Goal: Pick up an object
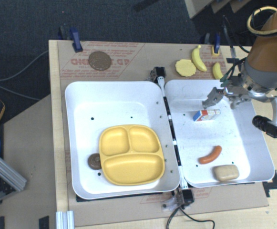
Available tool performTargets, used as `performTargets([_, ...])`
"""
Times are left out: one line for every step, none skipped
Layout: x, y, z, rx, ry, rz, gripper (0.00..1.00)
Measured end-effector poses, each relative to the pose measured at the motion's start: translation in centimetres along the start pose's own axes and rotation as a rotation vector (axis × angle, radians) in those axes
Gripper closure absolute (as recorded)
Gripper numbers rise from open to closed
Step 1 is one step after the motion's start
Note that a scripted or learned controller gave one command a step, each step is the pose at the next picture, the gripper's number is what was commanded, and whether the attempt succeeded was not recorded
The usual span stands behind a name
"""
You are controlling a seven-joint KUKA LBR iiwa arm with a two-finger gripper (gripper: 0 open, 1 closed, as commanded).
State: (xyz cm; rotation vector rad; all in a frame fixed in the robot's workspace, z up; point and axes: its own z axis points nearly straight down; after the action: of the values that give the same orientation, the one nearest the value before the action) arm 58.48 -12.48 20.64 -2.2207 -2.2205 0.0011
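Observation:
My gripper (pixel 225 99) hangs over the far part of the right bin (pixel 252 132), its two fingers (pixel 213 98) spread open with nothing between them. Just below and left of it, on the bin floor, lies a small white carton (pixel 206 115) with red and blue print. Further toward the front of the same bin lie an orange sausage (pixel 210 155) and a beige bread roll (pixel 226 172). The grey arm with its orange band (pixel 267 56) comes in from the upper right.
The left bin (pixel 81 109) holds a yellow divided plate (pixel 131 154) and a brown round piece (pixel 95 161) beside it. Behind the bins on the bench lie two bananas (pixel 199 59), a yellow disc (pixel 186 67) and a brown cookie (pixel 99 60). Blue clamps (pixel 75 39) stand at the back edge.

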Motion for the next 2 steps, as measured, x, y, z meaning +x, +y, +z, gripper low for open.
performTargets([-1.1, 2.2, 10.3, -0.009, -0.002, 0.000, 0.00])
performTargets([-0.1, 5.1, 11.7, -0.018, -0.006, -0.003, 0.00])
